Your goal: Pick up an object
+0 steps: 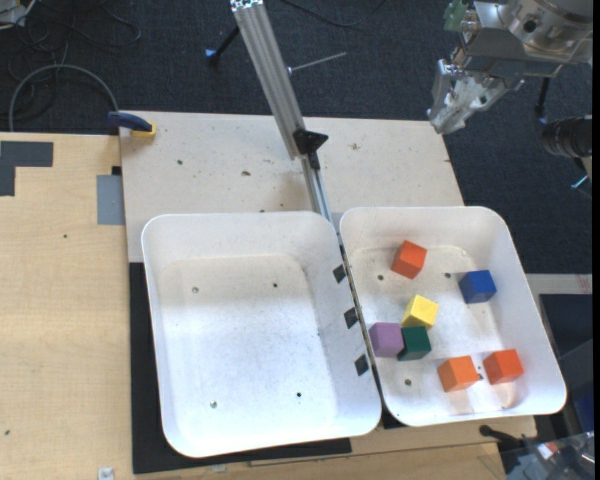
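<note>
Two shallow white plastic bins sit side by side on the pale tabletop (380, 163), and the left bin (170, 243) lies lowest in the camera view, its floor speckled with dark flecks. Just beside it, the right bin (525, 268) holds seven small cubes. At its near end an orange cube (458, 373) and a red-orange cube (503, 366) sit just beside each other. Further in, a purple cube (386, 339) touches a dark green cube (415, 343), and a yellow cube (420, 311) sits against the green one's far side. A blue cube (477, 286) lies apart near the right wall, and another orange cube (409, 259) lies toward the far end. A slanted silver aluminium rail (275, 73) runs from the upper middle down to the seam between the bins. A small blue and yellow clamp (132, 124) sits at the tabletop's far left corner. High at upper right, the grey metal pincer (450, 108) hangs over the dark floor beyond the tabletop's far right corner, well apart from every cube and pinching nothing; whether its tips are spread or pressed together cannot be told.
</note>
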Controlling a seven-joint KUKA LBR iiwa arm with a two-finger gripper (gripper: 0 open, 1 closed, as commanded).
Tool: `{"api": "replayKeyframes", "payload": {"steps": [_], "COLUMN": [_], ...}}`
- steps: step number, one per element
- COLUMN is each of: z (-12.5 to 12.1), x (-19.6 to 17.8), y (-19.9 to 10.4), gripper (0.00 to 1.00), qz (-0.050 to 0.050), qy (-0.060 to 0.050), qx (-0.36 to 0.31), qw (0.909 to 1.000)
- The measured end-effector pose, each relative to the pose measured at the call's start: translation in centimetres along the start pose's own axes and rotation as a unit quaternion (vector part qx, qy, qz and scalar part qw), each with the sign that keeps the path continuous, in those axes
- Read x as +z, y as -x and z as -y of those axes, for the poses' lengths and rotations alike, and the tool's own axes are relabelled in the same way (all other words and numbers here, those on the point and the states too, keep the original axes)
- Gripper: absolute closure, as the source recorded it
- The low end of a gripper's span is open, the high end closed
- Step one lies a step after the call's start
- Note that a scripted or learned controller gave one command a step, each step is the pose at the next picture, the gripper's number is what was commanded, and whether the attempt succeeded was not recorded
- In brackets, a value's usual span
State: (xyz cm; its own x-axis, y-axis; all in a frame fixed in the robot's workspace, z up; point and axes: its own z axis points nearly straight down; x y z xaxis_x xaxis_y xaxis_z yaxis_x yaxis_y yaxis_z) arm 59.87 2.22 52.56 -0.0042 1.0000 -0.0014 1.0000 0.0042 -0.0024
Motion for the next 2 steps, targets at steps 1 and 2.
{"api": "replayKeyframes", "payload": {"steps": [1,2], "z": [-1.2,0.3], "x": [13.2,28.6], "y": [-0.5,2.7], "gripper": [1.0,1.0], "qz": [0.0,0.0], "qy": [-0.004,-0.005], "qx": [0.001,0.003], "qw": [1.0,1.0]}}
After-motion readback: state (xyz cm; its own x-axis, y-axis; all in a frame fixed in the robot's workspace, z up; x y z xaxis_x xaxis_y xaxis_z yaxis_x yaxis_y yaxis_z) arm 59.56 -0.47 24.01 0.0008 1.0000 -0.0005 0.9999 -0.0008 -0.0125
